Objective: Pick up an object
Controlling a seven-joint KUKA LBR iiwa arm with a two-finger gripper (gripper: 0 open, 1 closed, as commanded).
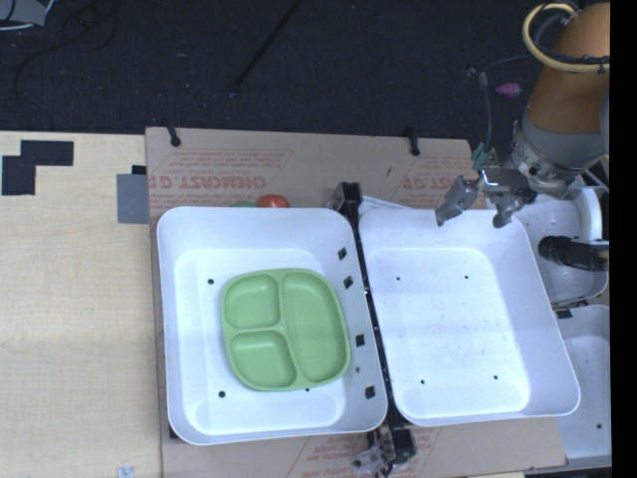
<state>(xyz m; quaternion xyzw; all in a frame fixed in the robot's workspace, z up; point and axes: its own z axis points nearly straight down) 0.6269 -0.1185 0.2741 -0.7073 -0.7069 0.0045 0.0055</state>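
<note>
While the pincer (pixel 476 205) hangs wide and unladen over the right bin's (pixel 537 297) far edge, descending there risks grasping nothing; the green plate (pixel 285 328) lies in the left bin (pixel 189 297).

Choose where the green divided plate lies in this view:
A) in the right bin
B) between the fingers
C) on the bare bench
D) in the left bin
D: the green divided plate lies flat on the floor of the left bin, far from the gripper.
</note>
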